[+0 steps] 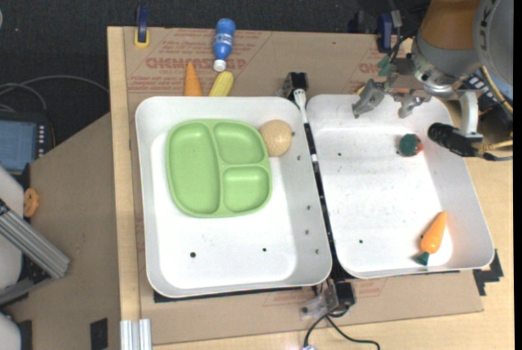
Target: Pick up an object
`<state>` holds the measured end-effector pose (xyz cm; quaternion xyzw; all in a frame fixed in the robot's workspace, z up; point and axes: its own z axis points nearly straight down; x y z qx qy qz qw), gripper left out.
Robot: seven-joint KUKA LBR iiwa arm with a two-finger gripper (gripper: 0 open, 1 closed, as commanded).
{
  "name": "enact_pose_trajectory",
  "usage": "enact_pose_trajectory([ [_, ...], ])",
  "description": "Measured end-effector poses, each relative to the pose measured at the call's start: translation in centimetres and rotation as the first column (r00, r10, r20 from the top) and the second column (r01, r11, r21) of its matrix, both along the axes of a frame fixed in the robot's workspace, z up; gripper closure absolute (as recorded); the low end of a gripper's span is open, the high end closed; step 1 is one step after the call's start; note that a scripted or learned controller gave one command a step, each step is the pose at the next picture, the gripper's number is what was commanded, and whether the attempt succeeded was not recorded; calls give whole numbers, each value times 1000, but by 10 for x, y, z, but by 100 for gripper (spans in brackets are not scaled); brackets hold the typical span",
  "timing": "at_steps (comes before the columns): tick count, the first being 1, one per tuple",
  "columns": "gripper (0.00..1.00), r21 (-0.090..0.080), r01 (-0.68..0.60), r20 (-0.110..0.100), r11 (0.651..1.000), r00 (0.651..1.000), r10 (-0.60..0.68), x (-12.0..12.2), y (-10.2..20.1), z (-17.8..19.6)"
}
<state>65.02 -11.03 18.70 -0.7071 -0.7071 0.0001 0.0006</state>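
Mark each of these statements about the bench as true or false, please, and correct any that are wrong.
1. The green divided plate lies in the left bin. True.
2. The carrot sits in the left bin. False: it lies in the right bin, near its front right corner.
3. The end effector hangs over the far edge of the right bin with nothing between its fingers. True.
4. The beige ball rests inside a plate compartment. False: it sits beside the plate, at its far right corner.
5. The blue-capped bottle lies outside both bins. True.

Orange carrot [434, 232] lies near rt bin's [383, 259] front corner, prob. tilted.
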Motion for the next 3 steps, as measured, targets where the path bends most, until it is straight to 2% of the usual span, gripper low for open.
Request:
enact_pose_trajectory([
  [1,0,-4,4,4,1000,1000,-4,12,-65,-36],
  [2,0,-2,5,-3,1000,1000,-5,-13,-117,-58],
  [3,0,7,-3,-1,1000,1000,3,7,-102,-103],
])
